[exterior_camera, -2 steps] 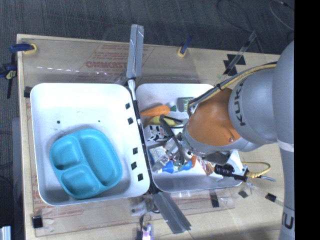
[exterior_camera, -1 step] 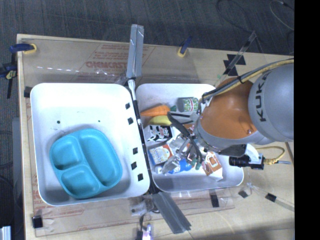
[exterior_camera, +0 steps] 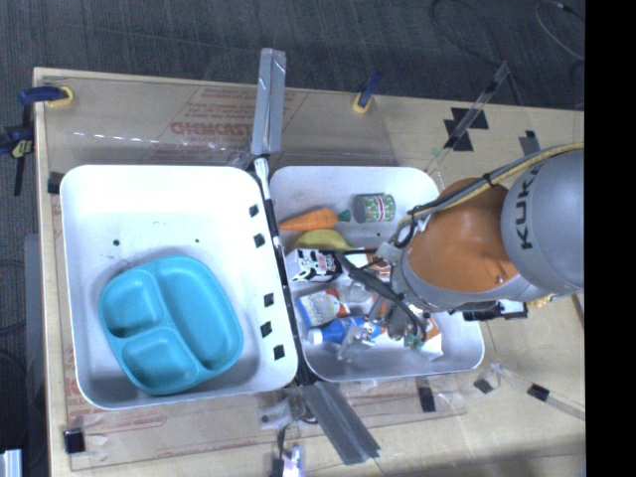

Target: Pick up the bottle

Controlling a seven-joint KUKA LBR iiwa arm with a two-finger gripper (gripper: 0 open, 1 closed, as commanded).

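Camera view looks down on a desk [exterior_camera: 119, 97] with two white bins. The left bin [exterior_camera: 109, 192] holds a blue tray [exterior_camera: 169, 324]. The right bin [exterior_camera: 328, 179] is crowded: an orange carrot-like item [exterior_camera: 308, 220], a yellow piece [exterior_camera: 323, 238], a black-and-white item [exterior_camera: 314, 263], blue and white packets [exterior_camera: 323, 309] and other small clutter.

The bottle [exterior_camera: 370, 209], as I read it, is the pale one with a green label lying on its side near the far edge of the right bin, just beyond the carrot and the yellow piece. It rests on the bin floor, apart from the arm.

The arm [exterior_camera: 477, 241] hangs over the right bin's right half, its orange band hiding much of what lies below. The gripper [exterior_camera: 388, 311] is low among the clutter near the bin's near side, well short of the bottle. Whether it is apart or together I cannot tell; dark parts and packets blur together there.

Judging by this, the pick is not yet done: the bottle is untouched, and reaching, closing and lifting all remain.
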